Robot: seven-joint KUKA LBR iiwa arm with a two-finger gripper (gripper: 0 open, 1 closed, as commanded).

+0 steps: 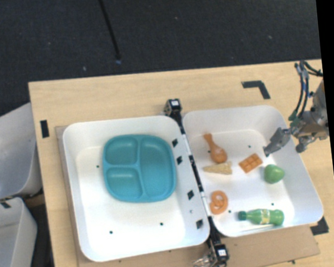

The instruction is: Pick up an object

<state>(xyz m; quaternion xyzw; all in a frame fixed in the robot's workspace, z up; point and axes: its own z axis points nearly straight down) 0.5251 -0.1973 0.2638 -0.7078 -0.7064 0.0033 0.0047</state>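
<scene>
Reaching in from the right over the right-hand bin (284, 117), with the gripper (281, 138) hovering above that bin's right wall and upper corner; impossible to tell whether the jaws are spread or pressed together, and nothing visibly pinched between them. Lying nearest, just below and slightly left of the jaws: a green round fruit (273, 174), sitting close to the right wall but not touching it as far as can be judged. Resting just left of the fruit, near but apart: an orange waffle piece (251, 163). Spreading further left: a pale wedge (217, 169) with its long axis running roughly left to right, an orange drumstick-like piece (215, 148) angling from upper left to lower right, and an orange ring (219, 202) near the divider. Lying along the front wall: a green bottle (261, 216), long axis running left to right, cap pointing left. Sitting in the left-hand bin (76, 169): a teal divided plate (140, 167), well apart from the arm. Judging the green fruit the likeliest target, needing a short move downward and toward the front; open floor showing on its left and front, the right wall crowding its other side, so probably calling for care there. Bearing both bins: a wooden tabletop (121, 96)
</scene>
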